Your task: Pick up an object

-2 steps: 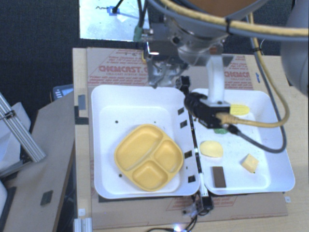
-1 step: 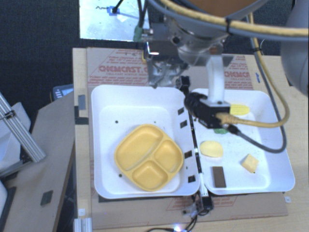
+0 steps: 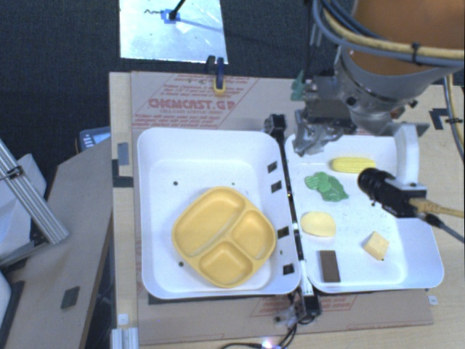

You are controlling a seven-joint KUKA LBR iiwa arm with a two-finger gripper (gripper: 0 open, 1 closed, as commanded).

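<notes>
Yellow corn [image 3: 353,165] lies at upper right of the frame in the right bin [image 3: 421,271], beside green leafy food [image 3: 325,185]. The end effector [image 3: 314,138] hangs just left of it; its opening I cannot tell. A descent here may miss everything.

My arm [image 3: 407,20] ran off the frame's top edge and hid the right bin's [image 3: 429,257] upper wall.

Right bin: corn cob [image 3: 352,165], green leaf [image 3: 325,185], yellow slice [image 3: 318,224], cheese wedge [image 3: 376,246], brown bar [image 3: 329,265].
</notes>
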